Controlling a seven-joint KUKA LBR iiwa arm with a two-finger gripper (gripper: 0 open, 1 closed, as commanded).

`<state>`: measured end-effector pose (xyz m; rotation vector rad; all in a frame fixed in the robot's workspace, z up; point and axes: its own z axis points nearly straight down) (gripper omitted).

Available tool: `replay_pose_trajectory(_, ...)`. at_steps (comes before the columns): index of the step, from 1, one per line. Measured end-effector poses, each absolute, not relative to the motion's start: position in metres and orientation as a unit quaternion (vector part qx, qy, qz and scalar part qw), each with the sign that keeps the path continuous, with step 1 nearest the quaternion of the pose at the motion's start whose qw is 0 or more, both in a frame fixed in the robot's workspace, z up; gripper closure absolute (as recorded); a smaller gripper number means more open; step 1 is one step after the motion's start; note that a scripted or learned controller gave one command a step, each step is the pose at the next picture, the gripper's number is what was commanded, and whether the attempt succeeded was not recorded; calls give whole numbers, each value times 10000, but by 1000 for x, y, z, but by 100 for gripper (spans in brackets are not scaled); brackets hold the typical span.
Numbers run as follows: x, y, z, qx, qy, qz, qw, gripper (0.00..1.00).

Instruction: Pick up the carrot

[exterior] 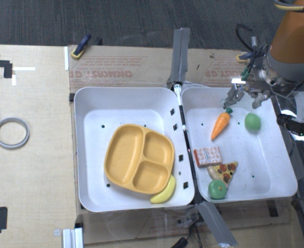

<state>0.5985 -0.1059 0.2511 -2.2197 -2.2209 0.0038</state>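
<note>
Two white bins are seen side by side on the worktop (pixel 33 190), the left bin (pixel 87 107) and the right bin (pixel 275 182). The arm (pixel 291 40) is reached in from the right, its orange band raised at the far right corner and its wrist bent down toward the right bin's far side. The end effector (pixel 243 98) is held just above that bin's far wall, with its two fingers spread apart and nothing between them.

The carrot (pixel 220 125) is laid at a slant in the right bin, its green top just near and left of the end effector. A green ball (pixel 252 122) is placed to its right. A yellow divided plate (pixel 139 159) is set in the left bin, with a banana (pixel 163 192) touching its near edge. A tape roll (pixel 10 133) is left on the worktop's left side.
</note>
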Motion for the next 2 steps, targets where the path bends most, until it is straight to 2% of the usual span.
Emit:
replay_pose_trajectory(1,613,-131,177,-7762,-6305,14,11,0)
replay_pose_trajectory(2,634,-115,92,-6815,-7318,3,-1,0)
